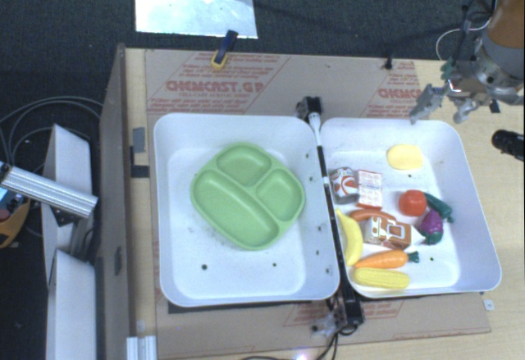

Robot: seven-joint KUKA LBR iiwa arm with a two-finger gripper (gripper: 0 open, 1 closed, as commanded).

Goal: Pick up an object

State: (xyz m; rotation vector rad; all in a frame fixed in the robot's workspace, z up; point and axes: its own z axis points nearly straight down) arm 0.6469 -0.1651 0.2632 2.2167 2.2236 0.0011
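Gripper point(443, 104) hovering spread open with nothing in it, just past the right bin's point(472, 186) far corner, arm point(500, 38) partly cropped at the frame edge. Carrot point(383, 259) lying near the front of that bin, long axis crosswise, green top pointing right, corn point(380, 278) sitting alongside.

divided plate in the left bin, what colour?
Light green. The divided plate lies in the left bin, clearest in the camera view.
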